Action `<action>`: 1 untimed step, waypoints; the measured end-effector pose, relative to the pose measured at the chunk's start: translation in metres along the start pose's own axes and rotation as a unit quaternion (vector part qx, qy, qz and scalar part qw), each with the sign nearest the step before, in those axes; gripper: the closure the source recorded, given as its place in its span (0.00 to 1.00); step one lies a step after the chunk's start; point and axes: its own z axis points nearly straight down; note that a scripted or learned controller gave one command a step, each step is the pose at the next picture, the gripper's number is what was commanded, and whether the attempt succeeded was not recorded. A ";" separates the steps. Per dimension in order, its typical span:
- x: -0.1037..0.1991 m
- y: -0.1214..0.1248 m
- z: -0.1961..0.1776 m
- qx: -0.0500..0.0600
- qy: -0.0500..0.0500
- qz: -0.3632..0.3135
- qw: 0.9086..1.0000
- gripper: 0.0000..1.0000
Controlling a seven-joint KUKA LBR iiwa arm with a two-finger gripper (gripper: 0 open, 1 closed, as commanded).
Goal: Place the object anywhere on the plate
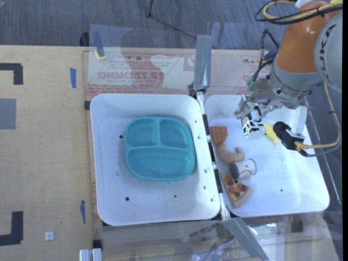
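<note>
Camera view, read from left to right: we see first the tan bench top (43, 145), marked with black tape corners and short strips of blue tape. Next comes the left white bin (109, 200), and in it lies the teal plate (160, 148), a three-compartment dish sitting flat near the bin's middle, with nothing resting on it.

Across the shared divider we reach the right white bin (293, 192), where the toy food is gathered along its left side. Nearest the divider at the top is a small brown waffle-like square (218, 134). Just below it lies a tan croissant-shaped piece (232, 155). Below that a small white cup (246, 168) stands just beside a dark spoon-like item (234, 171). Toward the bin's near-left corner lies a pizza slice (236, 190) with red toppings.

Further right and higher, the gripper (251, 118) hangs over the upper part of the right bin, and a small black-and-white spotted object (252, 126) sits right at its tip. We cannot tell whether the jaws are clenched on this object or merely poised over it. A yellow piece (270, 133) lies just beside it, next to a black fitting on the arm's cable. The grey arm (302, 53) with its orange band enters from the upper right.
</note>
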 end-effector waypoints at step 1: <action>0.092 -0.005 0.024 0.001 0.001 -0.033 0.999 1.00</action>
